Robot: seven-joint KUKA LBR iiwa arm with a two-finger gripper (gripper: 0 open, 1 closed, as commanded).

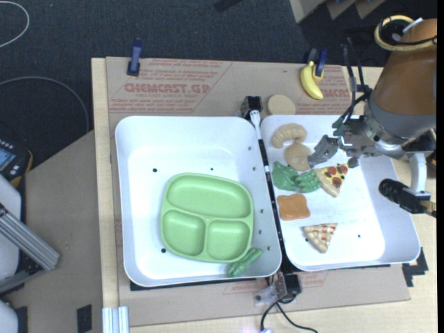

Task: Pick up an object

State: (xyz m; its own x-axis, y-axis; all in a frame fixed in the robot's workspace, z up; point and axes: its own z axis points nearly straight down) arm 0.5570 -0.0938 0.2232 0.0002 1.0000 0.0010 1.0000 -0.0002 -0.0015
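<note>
My gripper (338, 155) hovers over the upper middle of the right bin (395, 245), its two fingers spread open with nothing between them. Just below it lies a pepperoni pizza slice (334, 178). A green leafy piece (294, 179) rests to the left of the slice. Near the bin's upper left are a pale croissant (286, 134) and a beige round piece (298, 156), the latter close to my left finger (322, 148). Lower down lie a brown toast slice (293, 206) and a waffle-like wedge (320, 235).
The left bin (139, 151) holds a green divided plate (207, 216) and a green pea pod (244, 261) at its lower right corner. Behind the bins, on the board, lie a banana (312, 82) and a round cookie (281, 105).
</note>
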